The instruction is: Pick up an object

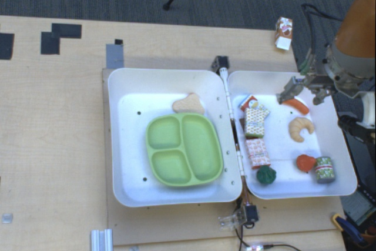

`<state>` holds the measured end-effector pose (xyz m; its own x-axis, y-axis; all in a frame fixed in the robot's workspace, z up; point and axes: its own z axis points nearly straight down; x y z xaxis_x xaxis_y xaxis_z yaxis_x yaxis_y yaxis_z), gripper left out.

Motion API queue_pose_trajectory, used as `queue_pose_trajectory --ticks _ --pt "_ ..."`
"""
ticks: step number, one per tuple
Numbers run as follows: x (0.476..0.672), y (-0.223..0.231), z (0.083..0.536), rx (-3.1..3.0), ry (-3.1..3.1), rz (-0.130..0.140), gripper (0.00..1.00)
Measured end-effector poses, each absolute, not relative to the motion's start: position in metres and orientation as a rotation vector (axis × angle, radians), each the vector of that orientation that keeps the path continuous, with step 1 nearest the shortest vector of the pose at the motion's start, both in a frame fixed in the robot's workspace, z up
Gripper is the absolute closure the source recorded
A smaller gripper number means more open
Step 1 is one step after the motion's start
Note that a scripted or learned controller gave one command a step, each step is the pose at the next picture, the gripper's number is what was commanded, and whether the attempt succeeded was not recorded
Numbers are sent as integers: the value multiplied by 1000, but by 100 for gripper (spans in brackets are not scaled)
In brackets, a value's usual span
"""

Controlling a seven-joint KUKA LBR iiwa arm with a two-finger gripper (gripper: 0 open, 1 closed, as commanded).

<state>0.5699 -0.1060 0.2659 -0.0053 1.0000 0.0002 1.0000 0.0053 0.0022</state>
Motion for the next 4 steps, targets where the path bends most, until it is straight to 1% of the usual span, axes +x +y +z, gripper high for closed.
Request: queue_pose_trajectory --ticks 1,2,3,4 --pt "544 -138 134 2220 2224 0 0" --pt "497 -90 91 2209 2208 20 0" --pt "500 -87 103 2206 2213 32 100" --pt "500 -88 103 2207 2212 31 0"
